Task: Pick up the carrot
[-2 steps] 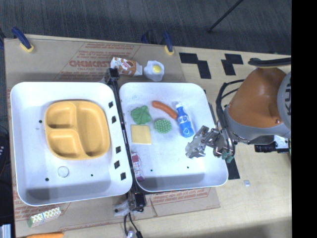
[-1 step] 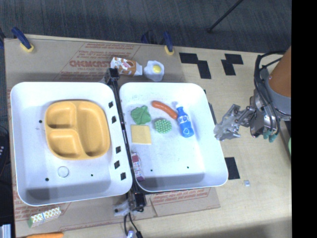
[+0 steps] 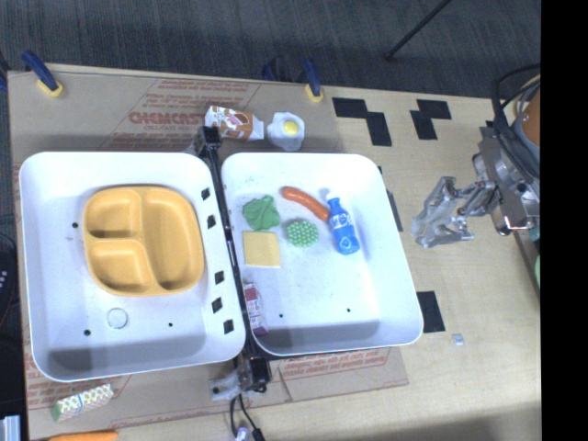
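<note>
The carrot [image 3: 305,202], a slim orange-red piece, lies slanted in the far half of the right bin [image 3: 386,283]. A blue bottle [image 3: 343,226] lies just right of it, almost touching its right end. A green leafy piece [image 3: 261,212] is to its left and a round green dotted piece [image 3: 302,233] sits just in front of it. My gripper [image 3: 430,215] hangs outside the bin, over the bench to the right of the bin's right rim, a good way from the carrot. Its fingers are spread open with nothing between them.
A yellow cheese square [image 3: 262,249] lies in the right bin and a small packet [image 3: 253,306] by the divider. The left bin [image 3: 46,338] holds a yellow divided plate [image 3: 142,240]. Beyond the bins sit an egg [image 3: 288,130] and a brown carton [image 3: 230,122]. A wrapped sweet [image 3: 83,400] lies at the front left.
</note>
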Robot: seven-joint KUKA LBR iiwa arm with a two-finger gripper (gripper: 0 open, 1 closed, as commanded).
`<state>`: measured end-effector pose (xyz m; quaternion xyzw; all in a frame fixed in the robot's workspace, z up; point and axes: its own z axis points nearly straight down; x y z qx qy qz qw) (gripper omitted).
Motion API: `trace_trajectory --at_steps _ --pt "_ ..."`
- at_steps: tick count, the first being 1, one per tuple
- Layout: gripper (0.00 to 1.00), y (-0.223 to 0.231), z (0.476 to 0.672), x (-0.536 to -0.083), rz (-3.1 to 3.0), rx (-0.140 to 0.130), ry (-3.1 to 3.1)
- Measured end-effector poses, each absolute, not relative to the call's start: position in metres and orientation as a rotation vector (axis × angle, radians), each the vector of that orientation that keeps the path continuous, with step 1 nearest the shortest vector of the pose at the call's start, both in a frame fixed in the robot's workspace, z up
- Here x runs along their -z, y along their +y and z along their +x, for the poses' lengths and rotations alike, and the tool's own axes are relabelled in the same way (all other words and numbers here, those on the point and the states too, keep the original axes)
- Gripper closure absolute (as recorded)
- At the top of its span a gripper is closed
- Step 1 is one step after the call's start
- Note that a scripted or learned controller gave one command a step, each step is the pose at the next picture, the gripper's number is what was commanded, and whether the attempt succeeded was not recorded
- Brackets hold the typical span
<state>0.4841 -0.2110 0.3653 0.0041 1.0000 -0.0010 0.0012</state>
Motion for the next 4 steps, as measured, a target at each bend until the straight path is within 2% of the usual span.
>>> trace_trajectory --at_steps 1,2,3,4 --pt "1.00 -0.199 0.476 -0.140 0.223 -0.003 3.138" --pt "1.00 -0.211 0.477 -0.267 0.139 0.003 3.136" --pt "1.00 -0.211 0.477 -0.370 -0.381 0.004 3.116" --pt "1.00 -0.187 0.488 -0.166 -0.492 -0.004 3.106"
